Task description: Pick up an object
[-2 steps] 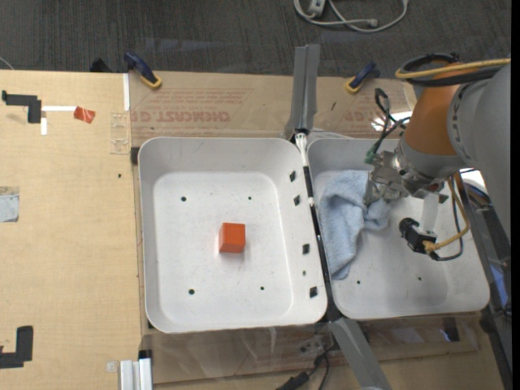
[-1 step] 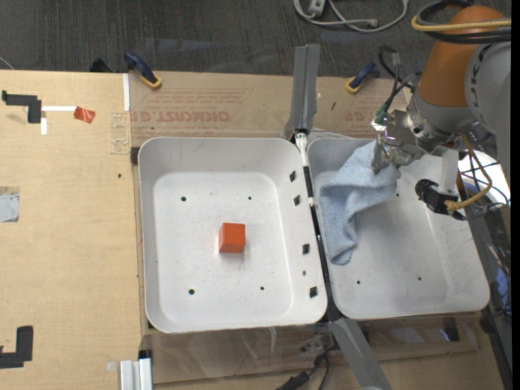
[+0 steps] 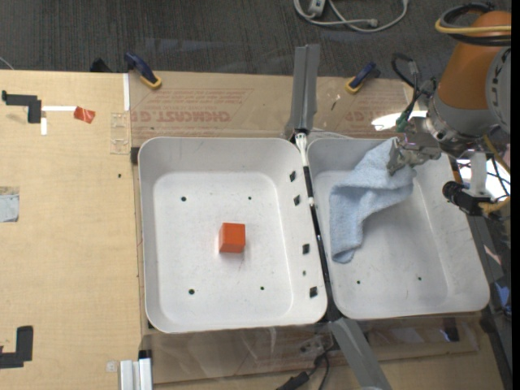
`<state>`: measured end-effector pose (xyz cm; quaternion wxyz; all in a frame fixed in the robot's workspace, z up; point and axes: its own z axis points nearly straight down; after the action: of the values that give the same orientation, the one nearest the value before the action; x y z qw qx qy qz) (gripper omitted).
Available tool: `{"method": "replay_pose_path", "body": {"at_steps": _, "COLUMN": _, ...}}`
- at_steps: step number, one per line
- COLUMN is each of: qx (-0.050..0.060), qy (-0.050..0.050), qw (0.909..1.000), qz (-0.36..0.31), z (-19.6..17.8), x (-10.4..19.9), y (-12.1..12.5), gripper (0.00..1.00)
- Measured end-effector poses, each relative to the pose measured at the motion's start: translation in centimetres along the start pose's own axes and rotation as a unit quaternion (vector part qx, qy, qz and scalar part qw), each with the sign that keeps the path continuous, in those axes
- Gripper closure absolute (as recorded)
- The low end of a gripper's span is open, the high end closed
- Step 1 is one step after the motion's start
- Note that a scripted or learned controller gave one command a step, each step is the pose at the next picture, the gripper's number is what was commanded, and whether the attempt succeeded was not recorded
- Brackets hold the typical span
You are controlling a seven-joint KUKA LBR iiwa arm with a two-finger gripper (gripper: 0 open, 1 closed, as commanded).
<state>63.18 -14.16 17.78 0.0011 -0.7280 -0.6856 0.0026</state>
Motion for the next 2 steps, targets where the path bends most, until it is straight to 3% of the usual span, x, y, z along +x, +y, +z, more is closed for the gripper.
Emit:
{"method": "replay_pose_path", "body": {"at_steps": 1, "qx": 0.000, "qy": 0.000, "qw": 0.9979, "qz": -0.064, "z": -0.6, "x": -0.2, "y": 2.7, "gripper": 1.00}}
{"method": "replay_pose_path", "body": {"at_steps": 2, "qx": 0.000, "qy": 0.000, "qw": 0.9926, "qz": -0.121, "z": 1.7, "x": -2.2, "y": 2.8, "gripper": 1.00}}
